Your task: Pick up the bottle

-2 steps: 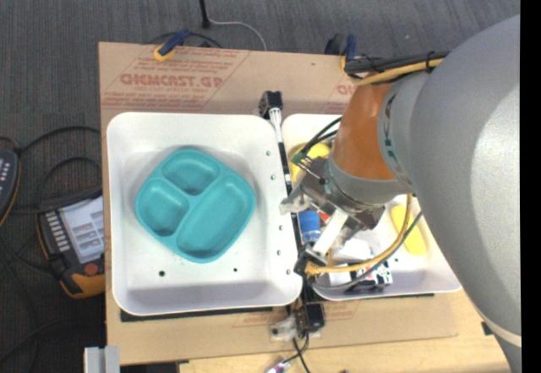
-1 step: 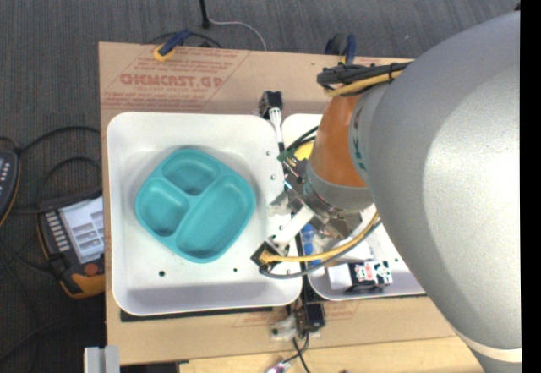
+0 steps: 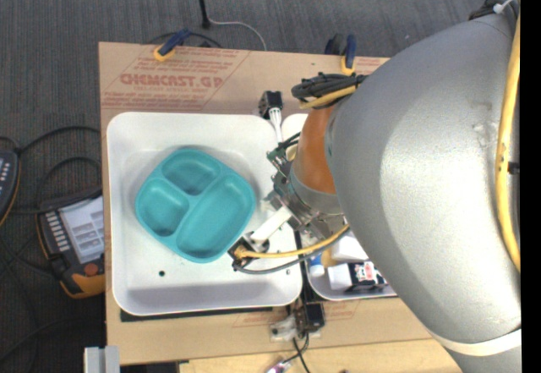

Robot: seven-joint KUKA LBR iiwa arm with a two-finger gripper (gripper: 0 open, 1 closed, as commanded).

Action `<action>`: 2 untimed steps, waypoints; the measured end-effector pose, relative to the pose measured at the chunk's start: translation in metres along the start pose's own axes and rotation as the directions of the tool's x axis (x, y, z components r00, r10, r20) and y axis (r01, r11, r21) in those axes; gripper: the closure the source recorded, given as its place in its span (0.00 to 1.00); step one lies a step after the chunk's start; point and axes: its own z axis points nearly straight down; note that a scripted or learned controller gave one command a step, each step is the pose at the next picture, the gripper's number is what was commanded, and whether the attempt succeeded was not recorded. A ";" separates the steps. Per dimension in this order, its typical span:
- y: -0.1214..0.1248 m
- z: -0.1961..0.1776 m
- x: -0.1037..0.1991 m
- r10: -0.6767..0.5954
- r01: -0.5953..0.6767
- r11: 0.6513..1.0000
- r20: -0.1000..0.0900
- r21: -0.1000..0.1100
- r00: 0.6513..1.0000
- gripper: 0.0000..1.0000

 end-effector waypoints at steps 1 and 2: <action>-0.064 -0.041 0.040 -0.005 0.004 0.999 0.018 0.038 1.000 0.00; -0.063 -0.050 0.039 -0.006 0.006 0.999 0.022 0.039 1.000 1.00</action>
